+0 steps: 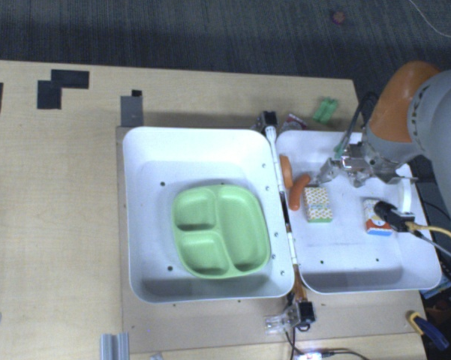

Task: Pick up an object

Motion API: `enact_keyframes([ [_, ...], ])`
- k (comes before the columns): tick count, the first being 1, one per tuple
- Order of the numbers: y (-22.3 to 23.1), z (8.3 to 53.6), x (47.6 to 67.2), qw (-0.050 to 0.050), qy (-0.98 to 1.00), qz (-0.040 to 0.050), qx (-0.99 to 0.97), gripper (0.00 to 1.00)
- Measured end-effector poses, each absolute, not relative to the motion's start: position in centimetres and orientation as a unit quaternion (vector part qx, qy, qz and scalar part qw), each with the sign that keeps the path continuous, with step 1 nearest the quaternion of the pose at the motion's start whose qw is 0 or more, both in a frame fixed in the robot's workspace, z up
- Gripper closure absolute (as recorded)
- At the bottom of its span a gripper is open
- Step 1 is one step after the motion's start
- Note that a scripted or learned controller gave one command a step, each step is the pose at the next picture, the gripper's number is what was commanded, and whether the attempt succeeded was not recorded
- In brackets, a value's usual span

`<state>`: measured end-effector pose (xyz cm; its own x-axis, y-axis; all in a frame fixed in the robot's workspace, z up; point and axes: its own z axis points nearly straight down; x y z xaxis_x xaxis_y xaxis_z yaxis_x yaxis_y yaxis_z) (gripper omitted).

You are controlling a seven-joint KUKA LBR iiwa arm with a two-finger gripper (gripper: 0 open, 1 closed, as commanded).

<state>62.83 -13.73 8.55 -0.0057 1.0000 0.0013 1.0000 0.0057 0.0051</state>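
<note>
Pale wooden bench under two white bins, dark floor beyond; left bin with a green divided plate lying flat near its middle; right bin with an orange sausage-like piece by its left wall, a speckled block just beside that, and a small white and orange packet further right near a black-and-yellow cable end; a green scrap out on the bench behind the bins. Gripper low over the back of the right bin, near the orange piece and the block, apparently touching neither; nothing visibly held; how far apart its tips were, impossible to tell. Probably lined up for a grab: best to settle squarely over the speckled block, straddle its narrower sides, keep off the orange piece and the bin wall, go down straight, squeeze only once seated, then lift gently.
</note>
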Motion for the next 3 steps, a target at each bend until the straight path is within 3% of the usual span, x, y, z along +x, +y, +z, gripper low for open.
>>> enact_keyframes([
  [1, -10.6, 8.6, 56.4, 0.002, 0.708, 0.0020, 0.706, 0.00],
  [2, -10.6, 9.8, 56.6, 0.005, 0.708, 0.0042, 0.706, 1.00],
  [3, -10.6, 9.8, 56.6, 0.004, 0.708, 0.0041, 0.706, 0.00],
])
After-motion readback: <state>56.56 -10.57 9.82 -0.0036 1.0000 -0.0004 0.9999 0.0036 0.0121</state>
